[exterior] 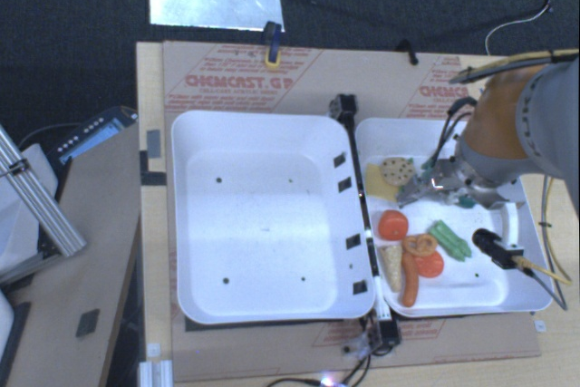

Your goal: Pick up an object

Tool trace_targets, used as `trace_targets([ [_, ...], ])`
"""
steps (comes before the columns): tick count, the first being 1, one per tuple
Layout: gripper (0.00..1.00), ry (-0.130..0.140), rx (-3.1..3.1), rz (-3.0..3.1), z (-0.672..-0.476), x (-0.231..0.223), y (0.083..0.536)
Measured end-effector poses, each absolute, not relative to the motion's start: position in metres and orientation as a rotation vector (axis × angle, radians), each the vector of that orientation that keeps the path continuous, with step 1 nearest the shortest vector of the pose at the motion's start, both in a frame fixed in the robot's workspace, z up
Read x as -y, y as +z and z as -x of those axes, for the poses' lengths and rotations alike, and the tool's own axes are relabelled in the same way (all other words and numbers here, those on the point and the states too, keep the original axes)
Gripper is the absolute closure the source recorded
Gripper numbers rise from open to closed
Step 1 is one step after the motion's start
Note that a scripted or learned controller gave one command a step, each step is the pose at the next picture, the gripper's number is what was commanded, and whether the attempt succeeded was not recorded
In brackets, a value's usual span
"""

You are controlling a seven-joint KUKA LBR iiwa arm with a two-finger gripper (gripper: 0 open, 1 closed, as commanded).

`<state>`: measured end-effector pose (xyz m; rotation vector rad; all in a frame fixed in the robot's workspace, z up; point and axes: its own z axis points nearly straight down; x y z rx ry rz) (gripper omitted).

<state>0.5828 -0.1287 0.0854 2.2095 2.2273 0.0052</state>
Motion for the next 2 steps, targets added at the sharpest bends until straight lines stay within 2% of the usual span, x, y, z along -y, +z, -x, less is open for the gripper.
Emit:
trace_targets([
  [1,0.0,0.018,-2.235,-2.198,-0.6121,-0.0034,0.1914],
  [2,1.0,0.005,-2.229,-2.21,-0.6097,0.005,0.1959],
])
